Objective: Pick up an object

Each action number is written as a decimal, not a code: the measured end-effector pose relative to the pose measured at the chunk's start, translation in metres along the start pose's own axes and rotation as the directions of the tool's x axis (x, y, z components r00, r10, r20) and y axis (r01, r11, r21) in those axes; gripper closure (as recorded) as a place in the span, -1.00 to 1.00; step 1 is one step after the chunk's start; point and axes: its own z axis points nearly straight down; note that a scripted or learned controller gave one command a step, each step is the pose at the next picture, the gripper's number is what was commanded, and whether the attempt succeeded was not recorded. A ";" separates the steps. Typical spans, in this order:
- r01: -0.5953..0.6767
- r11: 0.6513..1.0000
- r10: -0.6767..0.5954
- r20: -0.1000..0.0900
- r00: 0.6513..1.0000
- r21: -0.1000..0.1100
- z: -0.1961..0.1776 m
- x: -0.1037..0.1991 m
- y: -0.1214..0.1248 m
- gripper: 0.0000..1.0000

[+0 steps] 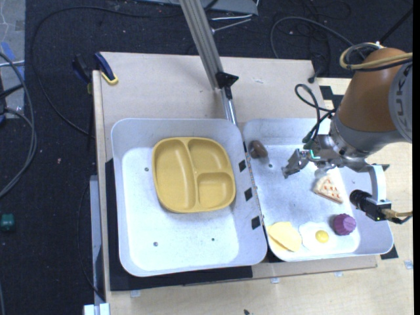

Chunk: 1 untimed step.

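— What's in the left bin (131, 195)?
— A smooth yellow three-compartment tray (194, 174), mid-frame.
— And the right bin (275, 195)?
— Lower right: a pizza-slice wedge (329, 189), flat yellow piece (284, 235), fried egg (317, 234), purple lump (343, 224); a brown blob (258, 149) upper left. The gripper (293, 165) hovers there, fingers apart, holding nothing.

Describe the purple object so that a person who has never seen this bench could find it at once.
Look at the right bin of the two white bins, then go to its near right corner. The purple object lies there, just right of the fried egg and below the pizza slice. It is the only purple thing, small and rounded.
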 end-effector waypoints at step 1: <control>0.000 1.000 0.000 0.000 1.000 -0.001 0.000 0.000 0.000 -1.00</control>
